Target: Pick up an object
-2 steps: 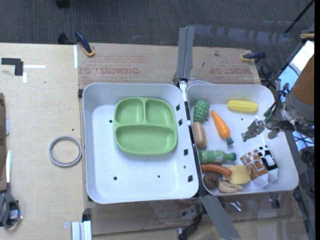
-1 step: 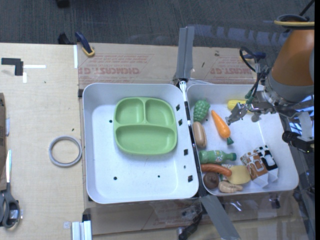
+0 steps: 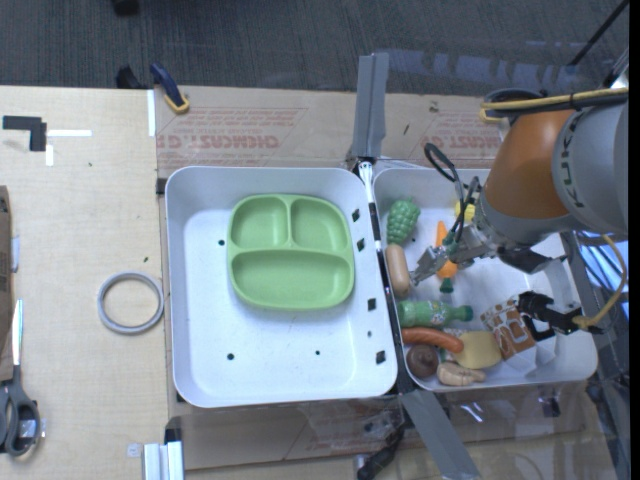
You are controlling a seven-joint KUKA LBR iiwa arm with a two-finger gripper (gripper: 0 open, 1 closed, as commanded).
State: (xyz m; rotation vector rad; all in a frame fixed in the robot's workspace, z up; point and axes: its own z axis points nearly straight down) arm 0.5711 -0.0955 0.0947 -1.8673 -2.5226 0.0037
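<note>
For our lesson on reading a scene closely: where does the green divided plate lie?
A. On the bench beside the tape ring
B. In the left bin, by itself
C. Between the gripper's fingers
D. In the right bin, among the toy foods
B: the green divided plate lies flat on the floor of the left bin, with nothing else in it.

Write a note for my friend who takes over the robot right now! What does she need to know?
Hand: low in the right bin, among the toy food. I cannot tell if it is open or shut, and nothing shows as held.
Things: the right bin holds a green corn cob, a hot dog, a green bottle, a carrot and more pieces near the front. The left bin holds a green divided plate.
Done: nothing picked up yet.
Left: grab one thing and lift it.
</note>
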